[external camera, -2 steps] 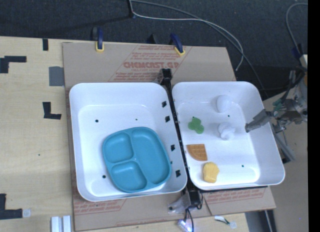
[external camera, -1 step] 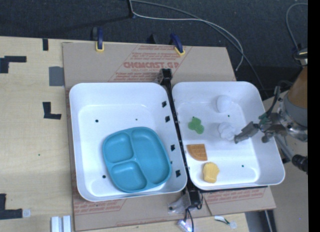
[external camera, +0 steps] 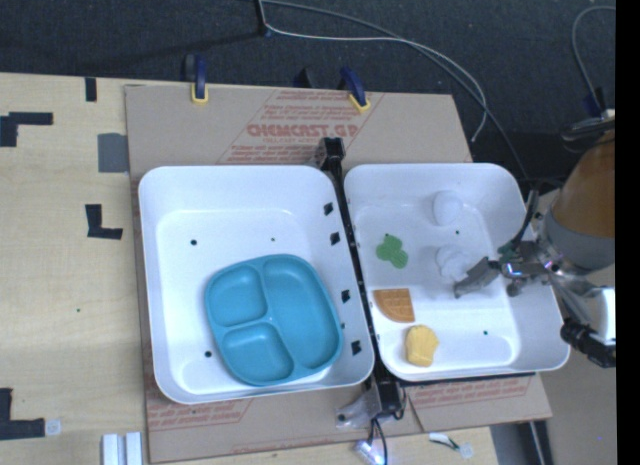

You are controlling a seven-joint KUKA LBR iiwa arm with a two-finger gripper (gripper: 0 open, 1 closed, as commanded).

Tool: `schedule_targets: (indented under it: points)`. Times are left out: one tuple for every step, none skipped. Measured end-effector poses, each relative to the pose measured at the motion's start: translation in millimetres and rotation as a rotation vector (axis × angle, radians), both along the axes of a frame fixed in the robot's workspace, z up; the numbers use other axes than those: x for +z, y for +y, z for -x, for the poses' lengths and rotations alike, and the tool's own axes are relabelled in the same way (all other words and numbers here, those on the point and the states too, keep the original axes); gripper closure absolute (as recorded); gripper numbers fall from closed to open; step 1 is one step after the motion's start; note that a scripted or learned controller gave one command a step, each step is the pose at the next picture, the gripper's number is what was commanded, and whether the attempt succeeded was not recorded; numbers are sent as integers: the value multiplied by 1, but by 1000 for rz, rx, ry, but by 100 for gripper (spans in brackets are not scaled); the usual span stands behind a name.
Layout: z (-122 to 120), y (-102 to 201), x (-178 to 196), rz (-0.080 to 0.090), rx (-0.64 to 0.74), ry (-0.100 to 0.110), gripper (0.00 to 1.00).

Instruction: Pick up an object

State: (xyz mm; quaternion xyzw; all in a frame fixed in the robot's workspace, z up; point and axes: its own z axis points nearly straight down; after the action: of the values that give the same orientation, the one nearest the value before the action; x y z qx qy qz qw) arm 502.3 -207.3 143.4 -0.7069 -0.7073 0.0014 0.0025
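My tool [external camera: 470, 281], whose state I cannot tell, sits low in the right bin [external camera: 500, 353] beside a pale white object [external camera: 452, 256], and may nudge it aside rather than catch it.

Printed in red on the cardboard sheet [external camera: 290, 123], upper middle of the frame: "CHEMCAST G.P"; smaller lines unreadable.

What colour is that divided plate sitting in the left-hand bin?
The divided plate is light blue, a turquoise shade, seen clearly in the camera view.
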Motion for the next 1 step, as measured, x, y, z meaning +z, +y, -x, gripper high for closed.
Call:
schedule_targets:
  points:
    - [1, 1, -53, 0, 0, -1, 0]
